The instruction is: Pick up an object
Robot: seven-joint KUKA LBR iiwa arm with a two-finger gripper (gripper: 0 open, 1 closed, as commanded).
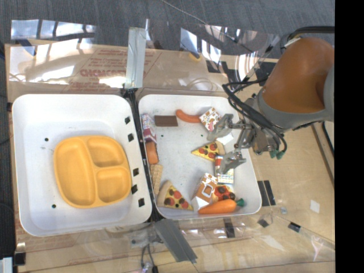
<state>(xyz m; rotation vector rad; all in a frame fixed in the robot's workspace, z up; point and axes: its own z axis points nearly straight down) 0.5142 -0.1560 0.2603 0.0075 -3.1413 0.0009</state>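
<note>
The arm (pixel 301 75) is cut off at the right, and the gripper (pixel 226 144) hides part of a white carton (pixel 226 139).

A robot lab, plainly. The bench (pixel 296 209) carries two taped-down white bins (pixel 34 112) of toy food, with loose cables (pixel 244 90) about.

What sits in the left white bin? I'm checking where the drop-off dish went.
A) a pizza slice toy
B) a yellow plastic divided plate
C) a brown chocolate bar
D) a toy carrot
B: the yellow plastic divided plate lies alone in the left white bin, while the toy foods, such as the orange toy carrot, lie in the right white bin.
</note>
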